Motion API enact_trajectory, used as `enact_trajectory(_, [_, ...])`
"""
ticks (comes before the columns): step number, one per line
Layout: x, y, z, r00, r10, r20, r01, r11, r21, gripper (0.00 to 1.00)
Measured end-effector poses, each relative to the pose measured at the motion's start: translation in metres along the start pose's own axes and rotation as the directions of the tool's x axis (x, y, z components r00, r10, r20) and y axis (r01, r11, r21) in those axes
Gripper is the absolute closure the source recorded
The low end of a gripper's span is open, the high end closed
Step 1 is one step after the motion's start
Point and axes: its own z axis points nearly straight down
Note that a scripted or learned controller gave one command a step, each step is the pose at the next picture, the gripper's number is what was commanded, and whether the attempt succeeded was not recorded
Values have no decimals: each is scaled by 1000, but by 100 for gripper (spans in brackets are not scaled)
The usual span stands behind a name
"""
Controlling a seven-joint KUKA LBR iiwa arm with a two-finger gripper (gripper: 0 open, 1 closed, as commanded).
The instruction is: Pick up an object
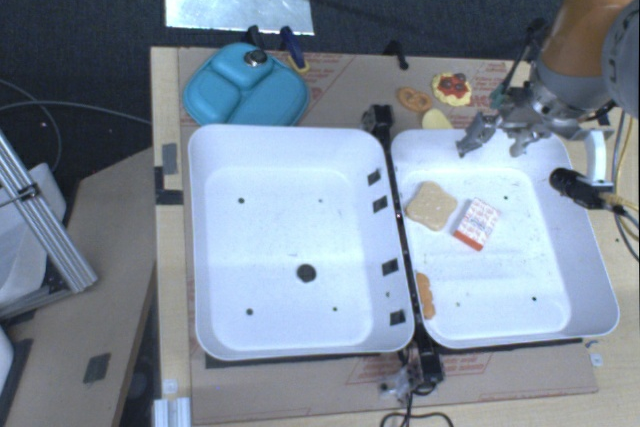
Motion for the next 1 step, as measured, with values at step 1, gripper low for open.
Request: enact_trajectory(1, [-73, -5, 125, 1000, 7, 2, -7, 1000, 0, 0])
